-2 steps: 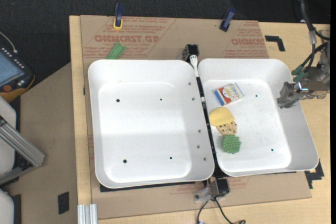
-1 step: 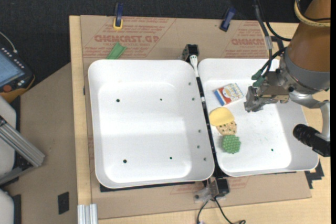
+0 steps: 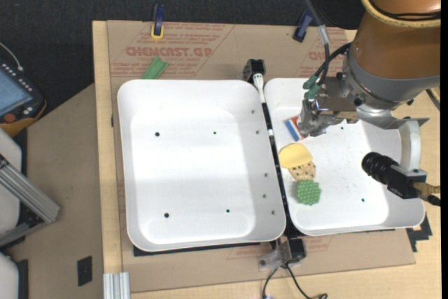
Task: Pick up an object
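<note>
Objects lie in the right bin point(image 3: 392, 217): a yellow piece point(image 3: 297, 159) and a green ball point(image 3: 307, 192). At their 12 o'clock the arm point(image 3: 399, 31) hangs its gripper point(image 3: 313, 124) low over a red-and-blue item point(image 3: 292, 127); its grip I cannot tell.

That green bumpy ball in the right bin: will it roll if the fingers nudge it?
Probably. The green ball looks round, so a side nudge may roll it. Its knobbly surface might slow it, and the yellow piece touching it may block rolling that way.

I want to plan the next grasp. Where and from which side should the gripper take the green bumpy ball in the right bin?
Probably across its round middle, coming straight down from above. The green bumpy ball lies on the floor of the right bin, and the yellow piece touches its upper edge. So the fingers would best close on its left and right sides, which look free.
</note>
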Controlling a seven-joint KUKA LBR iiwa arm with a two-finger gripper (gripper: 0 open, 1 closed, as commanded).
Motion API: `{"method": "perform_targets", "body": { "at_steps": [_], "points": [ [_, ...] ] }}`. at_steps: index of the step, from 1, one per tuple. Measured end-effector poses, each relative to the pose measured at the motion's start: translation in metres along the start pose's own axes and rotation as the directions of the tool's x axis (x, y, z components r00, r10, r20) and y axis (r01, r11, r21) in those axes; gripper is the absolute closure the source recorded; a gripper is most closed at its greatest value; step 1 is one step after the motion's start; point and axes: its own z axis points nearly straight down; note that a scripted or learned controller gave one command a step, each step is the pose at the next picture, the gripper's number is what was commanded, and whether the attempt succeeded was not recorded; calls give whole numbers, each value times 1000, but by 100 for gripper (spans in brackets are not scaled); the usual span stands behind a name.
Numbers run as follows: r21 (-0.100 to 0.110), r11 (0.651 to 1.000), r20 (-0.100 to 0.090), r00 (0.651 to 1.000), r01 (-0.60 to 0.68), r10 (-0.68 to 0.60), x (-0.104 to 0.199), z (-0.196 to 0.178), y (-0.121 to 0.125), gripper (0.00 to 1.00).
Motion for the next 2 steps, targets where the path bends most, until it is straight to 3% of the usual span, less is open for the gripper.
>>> {"method": "perform_targets", "body": {
  "at_steps": [1, 2],
  "points": [
    [-1, 1000, 1, 1000, -4, 4, 31, -28, 44, 100],
    [12, 1000, 2, 1000, -9, 9, 29, 5, 11, 100]
  ]
}}
